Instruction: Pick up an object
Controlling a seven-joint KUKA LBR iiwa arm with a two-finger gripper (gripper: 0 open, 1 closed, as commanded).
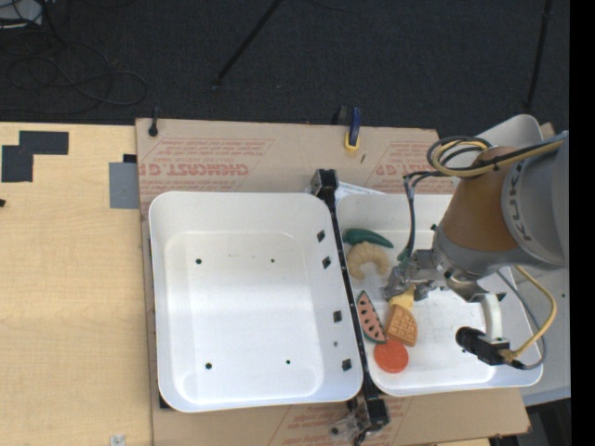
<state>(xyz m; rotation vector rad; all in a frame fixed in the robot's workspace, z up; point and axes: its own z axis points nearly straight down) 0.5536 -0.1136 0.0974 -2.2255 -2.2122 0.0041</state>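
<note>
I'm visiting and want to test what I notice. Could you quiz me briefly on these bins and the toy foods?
1. True or false: the toy foods lie in the right bin.
2. Which item lies nearest the bottom of the view: A the green piece, B the red disc, C the croissant?
3. What sits directly beside the watermelon slice, on its right?

Key: 1 true. 2 B. 3 The waffle piece, just below the gripper.
</note>
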